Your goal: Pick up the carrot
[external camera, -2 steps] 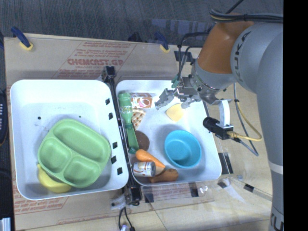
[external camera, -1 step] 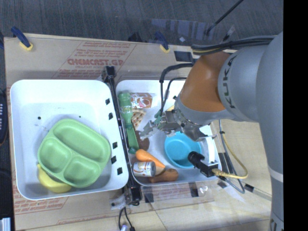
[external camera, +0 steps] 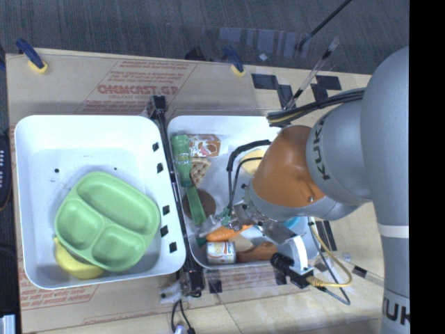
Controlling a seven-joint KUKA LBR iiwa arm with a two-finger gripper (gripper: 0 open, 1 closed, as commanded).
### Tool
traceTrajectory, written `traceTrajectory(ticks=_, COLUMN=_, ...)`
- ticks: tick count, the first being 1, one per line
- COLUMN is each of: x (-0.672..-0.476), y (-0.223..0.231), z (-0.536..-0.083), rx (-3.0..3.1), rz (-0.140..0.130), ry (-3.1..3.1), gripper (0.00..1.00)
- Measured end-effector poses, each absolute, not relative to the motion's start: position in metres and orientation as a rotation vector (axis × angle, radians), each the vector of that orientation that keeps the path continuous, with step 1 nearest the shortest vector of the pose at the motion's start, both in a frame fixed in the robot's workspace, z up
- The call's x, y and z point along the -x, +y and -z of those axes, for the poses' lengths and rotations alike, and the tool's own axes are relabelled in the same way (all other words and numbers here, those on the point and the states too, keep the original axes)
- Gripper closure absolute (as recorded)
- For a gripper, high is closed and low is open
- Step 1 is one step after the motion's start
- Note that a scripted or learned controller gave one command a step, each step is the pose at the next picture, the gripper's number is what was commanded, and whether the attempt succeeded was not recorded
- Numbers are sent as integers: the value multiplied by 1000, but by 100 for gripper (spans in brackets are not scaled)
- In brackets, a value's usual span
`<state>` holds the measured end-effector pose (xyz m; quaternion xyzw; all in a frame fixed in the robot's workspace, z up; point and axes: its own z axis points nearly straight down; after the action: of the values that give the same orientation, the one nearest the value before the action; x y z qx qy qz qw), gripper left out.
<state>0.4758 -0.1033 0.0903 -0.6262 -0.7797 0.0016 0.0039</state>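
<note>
Carrot (external camera: pixel 224 234), one, near edge of right bin (external camera: pixel 208 125), partly covered by the arm (external camera: pixel 313 165). Hand (external camera: pixel 245 223) just above it; whether open or closed cannot be told. Left bin (external camera: pixel 31 134): one green divided tray (external camera: pixel 108 220) over one half-hidden yellow item (external camera: pixel 73 264).

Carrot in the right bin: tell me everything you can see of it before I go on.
The small orange toy carrot, smooth and plastic-looking, lies on its side near the front of the right-hand shallow white bin, long axis roughly left to right. Its right end runs under the grey arm's orange-banded wrist, so its full length is hidden. A small printed can sits right in front of it, apparently touching, and a green strip-shaped piece lies just behind its left end. Whether the pincer touches it cannot be seen.
</note>
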Motion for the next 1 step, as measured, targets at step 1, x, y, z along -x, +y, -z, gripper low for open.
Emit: traceTrajectory(ticks=1, x=-477, y=-103, z=-100, rx=1943, rz=-10, ry=-2456, gripper=100)
